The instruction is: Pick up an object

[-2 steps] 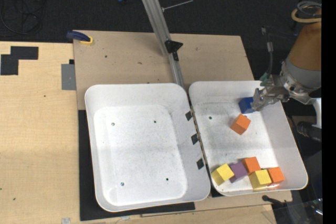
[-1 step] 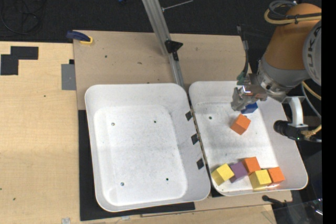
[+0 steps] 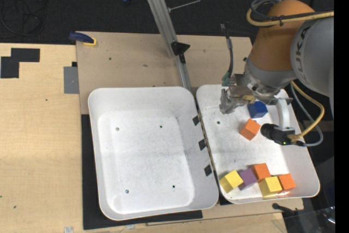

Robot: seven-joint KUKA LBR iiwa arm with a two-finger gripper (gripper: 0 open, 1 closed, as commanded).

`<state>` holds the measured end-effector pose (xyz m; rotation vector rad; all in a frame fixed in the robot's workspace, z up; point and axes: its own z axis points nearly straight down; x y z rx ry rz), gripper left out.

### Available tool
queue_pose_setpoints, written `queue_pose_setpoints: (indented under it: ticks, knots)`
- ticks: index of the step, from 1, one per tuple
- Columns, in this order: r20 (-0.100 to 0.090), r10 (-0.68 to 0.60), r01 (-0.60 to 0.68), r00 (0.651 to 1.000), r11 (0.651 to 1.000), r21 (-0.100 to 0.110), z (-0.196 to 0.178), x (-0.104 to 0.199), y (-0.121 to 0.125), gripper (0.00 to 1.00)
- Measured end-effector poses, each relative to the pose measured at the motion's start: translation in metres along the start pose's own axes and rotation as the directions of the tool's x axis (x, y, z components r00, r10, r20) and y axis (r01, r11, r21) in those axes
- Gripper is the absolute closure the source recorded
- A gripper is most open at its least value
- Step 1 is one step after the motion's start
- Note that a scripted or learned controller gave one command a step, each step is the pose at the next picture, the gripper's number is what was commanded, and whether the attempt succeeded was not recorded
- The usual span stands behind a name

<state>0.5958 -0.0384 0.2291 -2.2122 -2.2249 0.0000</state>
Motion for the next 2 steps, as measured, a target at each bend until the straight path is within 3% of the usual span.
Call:
queue_pose_setpoints:
  ticks: [2]
  knots:
    - [0.001,0.001,-0.001,1.0,1.0,0.0,-0.004,0.104,-0.01,1.0]
